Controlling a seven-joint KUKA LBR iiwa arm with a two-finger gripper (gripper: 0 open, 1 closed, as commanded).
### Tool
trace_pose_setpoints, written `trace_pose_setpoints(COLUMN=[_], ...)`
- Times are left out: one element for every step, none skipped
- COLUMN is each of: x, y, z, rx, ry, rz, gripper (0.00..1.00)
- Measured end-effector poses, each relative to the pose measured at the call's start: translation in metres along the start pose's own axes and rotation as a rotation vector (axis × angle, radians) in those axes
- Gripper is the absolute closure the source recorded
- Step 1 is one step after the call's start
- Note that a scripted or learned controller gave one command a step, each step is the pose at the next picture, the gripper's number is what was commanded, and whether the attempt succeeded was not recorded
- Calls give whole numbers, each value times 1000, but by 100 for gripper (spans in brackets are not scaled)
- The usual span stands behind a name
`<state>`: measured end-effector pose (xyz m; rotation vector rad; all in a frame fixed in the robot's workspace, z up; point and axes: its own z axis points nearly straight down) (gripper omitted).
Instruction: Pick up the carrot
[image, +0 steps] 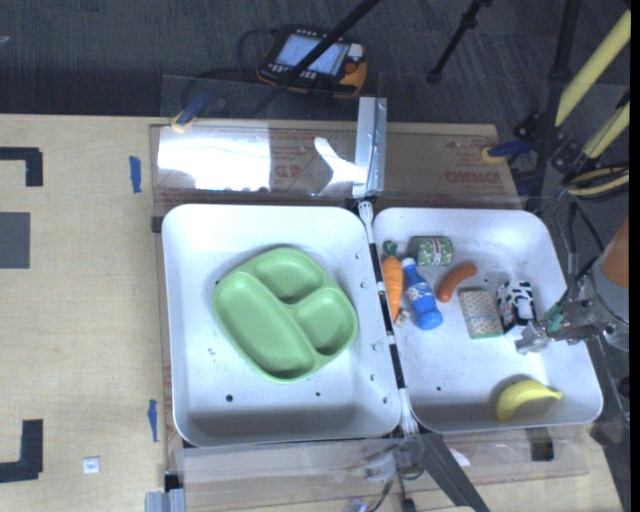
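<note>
Lying against the left wall of the right bin (570, 260): carrot (394, 284), orange, long axis up-down, just beside the blue bottle (421, 298), with the green can (432, 250) and sausage (457, 280) nearby. Hovering over that bin's right rim: gripper (535, 335), finger state impossible to tell, well apart from the carrot. Resting in the left bin (190, 250): green divided plate (287, 312). Sitting at the near right: banana (525, 397).

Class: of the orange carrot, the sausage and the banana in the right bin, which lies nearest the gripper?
The banana, yellow, just below the gripper; the carrot lies farthest.
</note>
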<state>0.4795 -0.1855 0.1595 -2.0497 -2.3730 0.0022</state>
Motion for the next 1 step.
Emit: trace_pose_setpoints(x=[47], y=[27], z=[16], rx=[1], ry=[0], rz=[-142], gripper=[100])
